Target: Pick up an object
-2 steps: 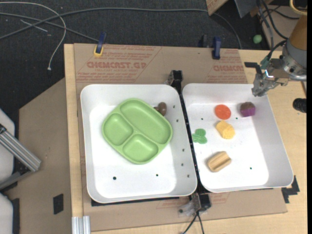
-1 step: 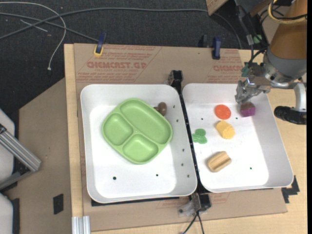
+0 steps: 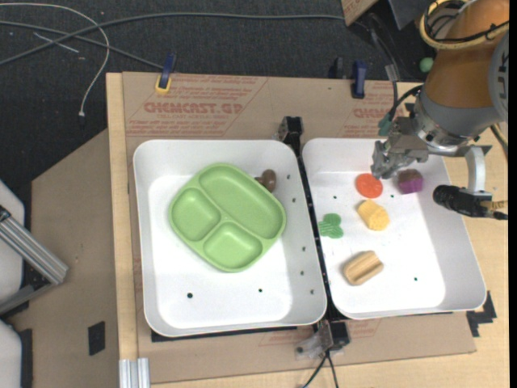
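The right bin [image 3: 452, 285] holds several small toy foods. An orange-red round piece [image 3: 369, 186] lies near its upper middle. A purple piece [image 3: 411, 183] lies just to its right, a yellow piece [image 3: 373, 215] below it. A green piece [image 3: 329, 226] sits by the bin's left wall, and a tan bread-like roll [image 3: 361, 267] lies lower down. My gripper [image 3: 391, 165] hangs over the upper part of this bin, right above the gap between the orange-red and purple pieces. I see nothing between its fingers.
The left bin [image 3: 161, 293] carries a green divided plate [image 3: 228, 216], with a small brown object [image 3: 267, 179] at the plate's upper right edge. Blue clamps [image 3: 168, 70] pin the cardboard at the back. Cables lie on the dark floor at the upper left.
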`<state>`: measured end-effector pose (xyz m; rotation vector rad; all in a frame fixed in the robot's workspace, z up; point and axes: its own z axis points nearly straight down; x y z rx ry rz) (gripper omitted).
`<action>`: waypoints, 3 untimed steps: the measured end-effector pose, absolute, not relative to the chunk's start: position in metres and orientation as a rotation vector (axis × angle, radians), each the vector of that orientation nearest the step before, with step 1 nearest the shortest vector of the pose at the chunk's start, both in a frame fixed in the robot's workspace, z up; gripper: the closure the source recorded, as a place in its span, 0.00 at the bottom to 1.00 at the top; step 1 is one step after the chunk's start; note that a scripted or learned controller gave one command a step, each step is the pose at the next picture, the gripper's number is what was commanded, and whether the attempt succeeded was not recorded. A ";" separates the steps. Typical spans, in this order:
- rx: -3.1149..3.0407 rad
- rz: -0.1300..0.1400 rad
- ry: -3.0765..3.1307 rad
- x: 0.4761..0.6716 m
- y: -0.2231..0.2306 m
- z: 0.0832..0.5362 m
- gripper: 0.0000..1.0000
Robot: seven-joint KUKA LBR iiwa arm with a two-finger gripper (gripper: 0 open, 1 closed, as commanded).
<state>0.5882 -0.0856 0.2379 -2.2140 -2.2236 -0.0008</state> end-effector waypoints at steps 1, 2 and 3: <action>-2.211 0.001 -2.224 0.570 -0.033 0.226 1.00; -2.213 0.001 -2.223 0.547 0.011 0.222 1.00; -2.212 -0.002 -2.226 0.533 0.062 0.233 1.00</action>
